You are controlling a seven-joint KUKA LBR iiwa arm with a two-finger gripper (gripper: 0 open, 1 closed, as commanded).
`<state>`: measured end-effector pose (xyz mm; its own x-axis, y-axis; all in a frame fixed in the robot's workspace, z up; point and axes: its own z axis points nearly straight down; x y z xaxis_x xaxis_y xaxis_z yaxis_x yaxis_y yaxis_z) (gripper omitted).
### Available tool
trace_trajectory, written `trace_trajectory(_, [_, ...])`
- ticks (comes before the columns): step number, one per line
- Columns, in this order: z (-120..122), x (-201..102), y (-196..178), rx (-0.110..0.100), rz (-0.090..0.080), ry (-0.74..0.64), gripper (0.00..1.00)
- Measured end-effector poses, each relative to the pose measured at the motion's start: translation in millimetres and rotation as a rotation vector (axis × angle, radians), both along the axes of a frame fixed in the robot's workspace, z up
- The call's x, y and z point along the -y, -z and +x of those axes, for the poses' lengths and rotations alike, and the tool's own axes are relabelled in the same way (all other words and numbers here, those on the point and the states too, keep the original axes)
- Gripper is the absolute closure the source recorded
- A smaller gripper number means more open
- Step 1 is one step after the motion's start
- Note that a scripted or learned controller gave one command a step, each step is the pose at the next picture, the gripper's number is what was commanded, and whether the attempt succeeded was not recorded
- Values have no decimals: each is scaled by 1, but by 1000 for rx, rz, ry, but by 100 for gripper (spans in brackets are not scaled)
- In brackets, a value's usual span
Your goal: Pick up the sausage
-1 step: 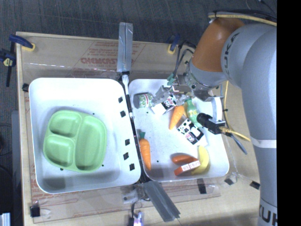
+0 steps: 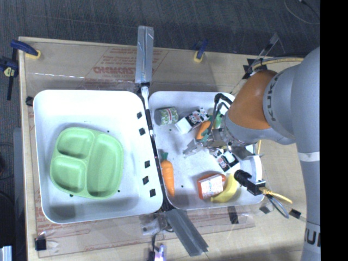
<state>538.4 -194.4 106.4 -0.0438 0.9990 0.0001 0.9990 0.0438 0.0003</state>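
Note:
An orange-brown, sausage-like piece [image 2: 203,129] lies in the right bin [image 2: 179,99], near its middle and partly under the arm's wrist. My gripper [image 2: 193,147] reaches in from the right and sits low in this bin, just below and to the left of that piece. Its metal tip points left toward the bin's centre. I see nothing clearly held in it. The grey arm and its orange band [image 2: 255,99] hide the right part of the bin.
The right bin also holds a small green-labelled can [image 2: 167,115], a white and black pack [image 2: 188,122], a carrot [image 2: 168,176] by the left wall, an orange box [image 2: 211,185] and a banana [image 2: 230,189]. A green divided plate [image 2: 87,161] lies in the left bin [image 2: 49,105].

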Motion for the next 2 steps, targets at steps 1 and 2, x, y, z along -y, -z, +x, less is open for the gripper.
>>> trace_trajectory(1, [6, -49, 14, 0, -1, -23, 0])
trace_trajectory(2, [48, -63, 11, 4, -16, 89, 0])
